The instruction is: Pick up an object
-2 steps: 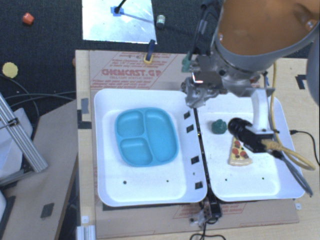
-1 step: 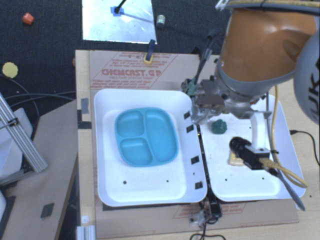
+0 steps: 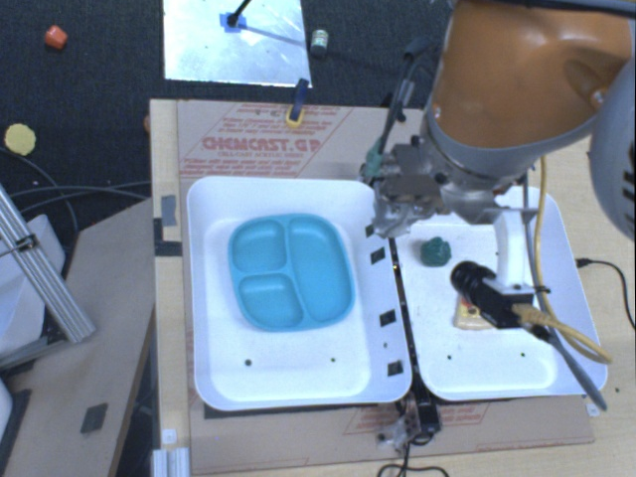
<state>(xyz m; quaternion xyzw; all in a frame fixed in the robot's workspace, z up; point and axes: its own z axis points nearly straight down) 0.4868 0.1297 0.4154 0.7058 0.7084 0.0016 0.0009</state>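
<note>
Green lump sits in the right bin near its far-left corner, just beside the gripper, on its near-right side. Whether the gripper is open or closed, I cannot tell.

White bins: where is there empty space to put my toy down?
In the left bin, a bare strip runs along the near edge, in front of the blue divided plate. In the right bin, the near-left corner is bare. The far half of that bin is crowded: the gripper hangs beside the green lump and a tan piece.
</note>
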